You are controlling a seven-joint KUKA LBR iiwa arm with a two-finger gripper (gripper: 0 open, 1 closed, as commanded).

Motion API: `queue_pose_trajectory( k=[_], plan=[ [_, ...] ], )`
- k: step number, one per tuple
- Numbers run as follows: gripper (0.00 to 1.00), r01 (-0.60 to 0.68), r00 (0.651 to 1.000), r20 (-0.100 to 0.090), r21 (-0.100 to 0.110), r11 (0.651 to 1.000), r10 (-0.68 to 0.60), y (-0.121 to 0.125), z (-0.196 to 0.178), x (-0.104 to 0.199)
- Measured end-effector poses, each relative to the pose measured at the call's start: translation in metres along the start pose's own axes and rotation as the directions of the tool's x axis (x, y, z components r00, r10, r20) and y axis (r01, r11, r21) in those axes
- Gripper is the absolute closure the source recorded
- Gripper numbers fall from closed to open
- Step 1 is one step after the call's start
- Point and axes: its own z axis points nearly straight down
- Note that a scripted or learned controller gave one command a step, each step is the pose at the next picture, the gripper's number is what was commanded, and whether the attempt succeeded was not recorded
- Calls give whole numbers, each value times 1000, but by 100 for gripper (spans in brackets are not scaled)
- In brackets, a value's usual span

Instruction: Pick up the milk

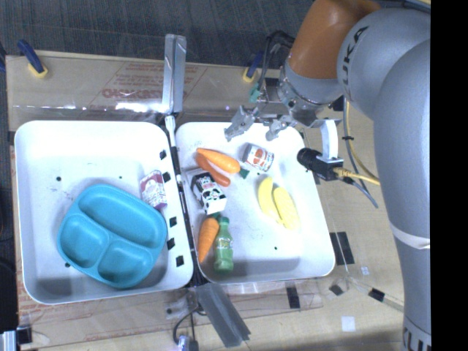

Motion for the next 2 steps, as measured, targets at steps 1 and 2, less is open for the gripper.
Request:
queue_pose_trajectory(
  k=[1,2],
  plan=[
    [0,81,997,1,0,997,-81,-44,52,62],
    [0,80,997,0,0,997,-80,-101,132,-5]
  ],
)
